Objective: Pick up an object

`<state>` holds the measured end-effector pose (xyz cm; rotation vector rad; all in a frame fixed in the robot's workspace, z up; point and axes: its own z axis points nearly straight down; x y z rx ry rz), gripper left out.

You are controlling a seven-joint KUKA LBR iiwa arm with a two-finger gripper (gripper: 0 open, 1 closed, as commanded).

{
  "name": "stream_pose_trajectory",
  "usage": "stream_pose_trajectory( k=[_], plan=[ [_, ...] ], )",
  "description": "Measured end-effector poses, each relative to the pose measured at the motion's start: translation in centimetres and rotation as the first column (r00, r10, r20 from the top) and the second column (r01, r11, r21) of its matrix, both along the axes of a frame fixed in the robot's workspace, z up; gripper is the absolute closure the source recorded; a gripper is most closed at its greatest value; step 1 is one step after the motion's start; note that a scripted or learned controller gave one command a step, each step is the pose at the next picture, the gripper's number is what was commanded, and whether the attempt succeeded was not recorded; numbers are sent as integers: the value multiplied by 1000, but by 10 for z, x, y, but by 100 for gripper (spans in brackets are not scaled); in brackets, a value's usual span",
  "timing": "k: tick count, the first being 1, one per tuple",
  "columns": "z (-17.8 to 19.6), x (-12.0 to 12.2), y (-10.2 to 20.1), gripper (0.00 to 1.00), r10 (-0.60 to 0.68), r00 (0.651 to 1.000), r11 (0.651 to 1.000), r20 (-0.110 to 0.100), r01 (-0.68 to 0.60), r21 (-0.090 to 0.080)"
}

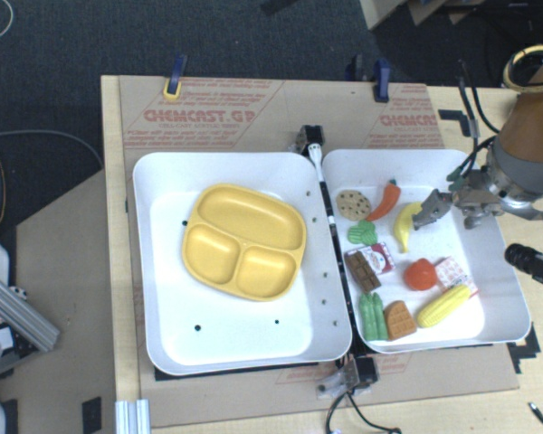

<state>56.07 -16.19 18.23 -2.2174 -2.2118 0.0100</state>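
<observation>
On the left half of the bench point(118, 242) sits the left bin point(163, 324), which holds a yellow divided plate point(242, 240) near its middle. Across the divider, the right bin point(502, 319) holds the toy food, any piece of which would serve as the object to lift: a cookie point(352, 204) toward the bin's far left corner, an orange carrot point(385, 201) just beside it, a green piece point(362, 233) below, a brown-and-pink bar point(368, 266), green beans point(372, 315) and a tan cracker point(399, 319) along the near edge, a banana point(404, 226) in the middle, a red tomato point(421, 275), a small pink packet point(451, 270) and an ear of corn point(443, 306) toward the near right corner. The gripper point(432, 212) hangs over the bin's far half, just beside the banana and perhaps touching it. I cannot tell how wide the jaws stand, and nothing is visibly caught between them. The banana looks the likeliest target. To do this well, centre over its middle, line the jaws across its narrow width, descend straight, and close before lifting, keeping clear of the carrot.
</observation>
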Motion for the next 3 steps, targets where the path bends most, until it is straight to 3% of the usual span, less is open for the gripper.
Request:
stream_pose_trajectory(
  k=[1,3],
  plan=[
    [6,3,0,0,3,1000,1000,12,-3,-3],
    [-100,1,-1,0,2,1000,1000,5,-2,0]
  ],
)
